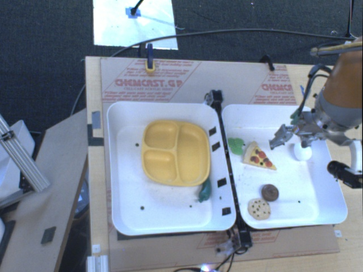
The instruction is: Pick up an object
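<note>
The left shallow white plastic bin [127,208] holds a yellow plastic plate with three compartments [175,152], lying flat a little toward the bin's 12 o'clock half. At the plate's 5 o'clock edge, just beside its rim, lies a small dark green object [205,191], too small to identify; it sits close to the bin's right wall.

Between the bins runs a black divider strip [224,163].

In the right shallow white plastic bin [332,208], at about 9 o'clock and near the divider, sits a bright green leafy toy piece [235,146]. Touching it at its 3 o'clock side is a triangular toy pizza slice with red dots on a yellow top [259,156]. At the slice's 5 o'clock, apart from it, rests a small round dark brown disc [270,192], and just beside that, at its 7 o'clock, a round tan cookie with dark chips [259,209].

A small white rounded object [302,152] lies at about 2 o'clock in this bin, directly under the two-finger grey gripper [295,137]. The gripper hangs low at the end of the grey arm with an orange band [346,84], which enters from 3 o'clock. One finger juts toward 9 o'clock; how far the fingers are spread cannot be judged, and nothing is visibly between them.
</note>
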Robot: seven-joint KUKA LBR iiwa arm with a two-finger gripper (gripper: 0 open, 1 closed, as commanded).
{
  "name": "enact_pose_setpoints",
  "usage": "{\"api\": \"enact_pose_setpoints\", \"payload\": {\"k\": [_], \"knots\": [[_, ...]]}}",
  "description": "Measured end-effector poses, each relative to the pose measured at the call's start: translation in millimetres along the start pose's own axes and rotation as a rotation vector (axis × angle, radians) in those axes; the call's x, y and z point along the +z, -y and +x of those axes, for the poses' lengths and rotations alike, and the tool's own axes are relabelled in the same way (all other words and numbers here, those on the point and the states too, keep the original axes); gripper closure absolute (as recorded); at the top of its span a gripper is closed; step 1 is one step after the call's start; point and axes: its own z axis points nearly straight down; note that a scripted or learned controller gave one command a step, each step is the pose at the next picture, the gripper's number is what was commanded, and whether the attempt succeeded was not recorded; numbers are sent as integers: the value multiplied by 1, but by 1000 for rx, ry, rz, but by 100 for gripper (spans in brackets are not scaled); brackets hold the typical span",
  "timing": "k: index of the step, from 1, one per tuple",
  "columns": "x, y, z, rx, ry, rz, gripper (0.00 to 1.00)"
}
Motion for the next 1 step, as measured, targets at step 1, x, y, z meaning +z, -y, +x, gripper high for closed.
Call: {"api": "enact_pose_setpoints", "payload": {"k": [1], "knots": [[-6, -2, 0, -3, 2, -12, 0]]}}
